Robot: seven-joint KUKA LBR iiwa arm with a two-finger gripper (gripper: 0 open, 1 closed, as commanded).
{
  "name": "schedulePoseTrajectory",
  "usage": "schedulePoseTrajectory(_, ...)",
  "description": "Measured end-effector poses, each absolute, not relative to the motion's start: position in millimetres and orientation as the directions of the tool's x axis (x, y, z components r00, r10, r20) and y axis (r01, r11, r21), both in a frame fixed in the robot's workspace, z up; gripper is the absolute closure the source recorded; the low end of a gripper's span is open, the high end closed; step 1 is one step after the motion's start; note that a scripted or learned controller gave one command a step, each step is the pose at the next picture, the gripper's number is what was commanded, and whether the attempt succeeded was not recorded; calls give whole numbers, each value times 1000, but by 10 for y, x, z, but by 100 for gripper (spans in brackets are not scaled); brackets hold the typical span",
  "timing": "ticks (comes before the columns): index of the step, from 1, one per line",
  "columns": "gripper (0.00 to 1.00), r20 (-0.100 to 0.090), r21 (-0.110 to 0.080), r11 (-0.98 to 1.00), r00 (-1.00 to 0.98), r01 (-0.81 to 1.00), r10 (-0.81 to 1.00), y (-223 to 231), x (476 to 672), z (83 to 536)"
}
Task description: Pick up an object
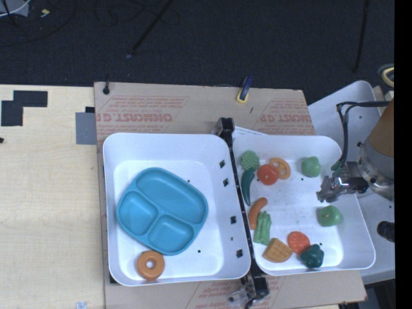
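While dark carpet with cables fills the floor behind, a pale wooden bench bears cardboard under two white bins. Left of the right bin, the left bin holds a blue plate and a doughnut. Within the right bin lie toy foods: a tomato, a sausage, a glossy pale green apple near its right wall. Just above the apple hangs the gripper; whether it is open I cannot tell.
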State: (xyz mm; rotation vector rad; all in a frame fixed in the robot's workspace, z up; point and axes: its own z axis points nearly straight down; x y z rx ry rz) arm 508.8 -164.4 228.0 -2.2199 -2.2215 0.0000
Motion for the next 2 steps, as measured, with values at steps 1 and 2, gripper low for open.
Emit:
schedulePoseTrajectory(1, 100, 2, -4, 1, -1, 1000, 1000, -1200, 5007, 2340)
schedulePoseTrajectory(2, 100, 2, -5, 2, -2, 1000, 1000, -777, 4974, 2254)
